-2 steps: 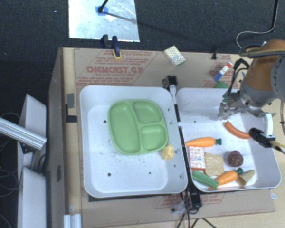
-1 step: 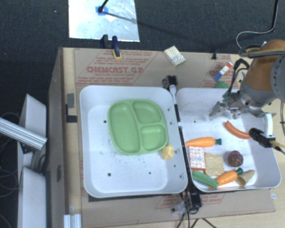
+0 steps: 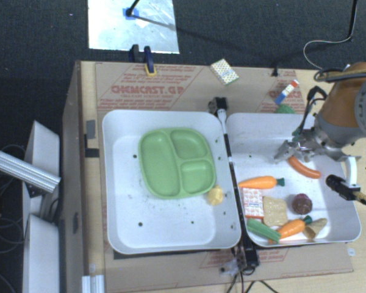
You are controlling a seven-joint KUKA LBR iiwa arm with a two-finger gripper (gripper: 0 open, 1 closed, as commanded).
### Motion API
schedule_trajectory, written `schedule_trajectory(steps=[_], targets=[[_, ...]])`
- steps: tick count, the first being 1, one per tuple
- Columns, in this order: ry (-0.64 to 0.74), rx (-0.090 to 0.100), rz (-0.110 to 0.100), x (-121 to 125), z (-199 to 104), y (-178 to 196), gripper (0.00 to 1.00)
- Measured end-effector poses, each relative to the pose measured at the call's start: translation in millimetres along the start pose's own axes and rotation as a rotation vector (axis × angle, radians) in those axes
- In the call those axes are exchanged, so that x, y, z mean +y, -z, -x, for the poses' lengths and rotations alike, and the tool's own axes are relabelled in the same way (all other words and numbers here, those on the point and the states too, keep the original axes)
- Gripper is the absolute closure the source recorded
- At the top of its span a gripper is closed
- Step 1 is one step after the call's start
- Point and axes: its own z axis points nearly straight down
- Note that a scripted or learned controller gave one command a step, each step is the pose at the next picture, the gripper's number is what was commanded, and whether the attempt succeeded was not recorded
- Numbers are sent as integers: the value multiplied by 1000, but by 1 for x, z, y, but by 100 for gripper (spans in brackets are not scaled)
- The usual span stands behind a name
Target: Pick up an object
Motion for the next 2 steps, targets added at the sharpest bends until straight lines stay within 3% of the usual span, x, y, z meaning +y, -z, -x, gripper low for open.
schedule_trajectory(steps=[1, 2], targets=[[1, 0, 4, 1, 0, 11, 100], [3, 1, 4, -36, -70, 110, 100]])
